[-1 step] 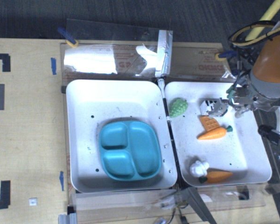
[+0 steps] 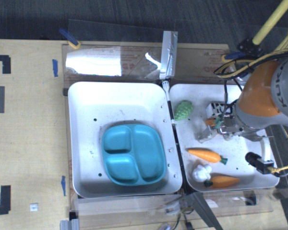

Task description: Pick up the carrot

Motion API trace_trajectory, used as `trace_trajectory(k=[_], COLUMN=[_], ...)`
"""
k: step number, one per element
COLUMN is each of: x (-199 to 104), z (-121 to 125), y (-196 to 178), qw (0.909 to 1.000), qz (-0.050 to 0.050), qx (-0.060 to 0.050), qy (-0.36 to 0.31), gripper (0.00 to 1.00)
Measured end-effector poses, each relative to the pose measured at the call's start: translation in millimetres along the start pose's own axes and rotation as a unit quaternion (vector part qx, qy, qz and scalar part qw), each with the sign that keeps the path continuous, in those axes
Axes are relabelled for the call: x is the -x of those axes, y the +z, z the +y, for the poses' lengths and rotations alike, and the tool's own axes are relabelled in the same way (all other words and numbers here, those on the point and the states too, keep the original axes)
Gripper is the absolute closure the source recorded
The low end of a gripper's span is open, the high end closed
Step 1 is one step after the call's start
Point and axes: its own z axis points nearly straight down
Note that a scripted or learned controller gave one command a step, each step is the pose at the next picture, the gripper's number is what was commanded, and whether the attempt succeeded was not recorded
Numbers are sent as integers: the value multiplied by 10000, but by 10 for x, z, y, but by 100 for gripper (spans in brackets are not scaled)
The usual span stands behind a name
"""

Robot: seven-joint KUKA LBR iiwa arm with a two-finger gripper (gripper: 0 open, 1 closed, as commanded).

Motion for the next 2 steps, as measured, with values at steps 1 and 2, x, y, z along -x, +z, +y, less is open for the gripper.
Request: trace_trajectory(k=[1, 2], x=[-370, -284], z=[-566, -638], y=[-10, -12], qw=[9999, 9965], qz=[10, 11], qx=[-5, 15], qy=[-135, -834], gripper=[0, 0])
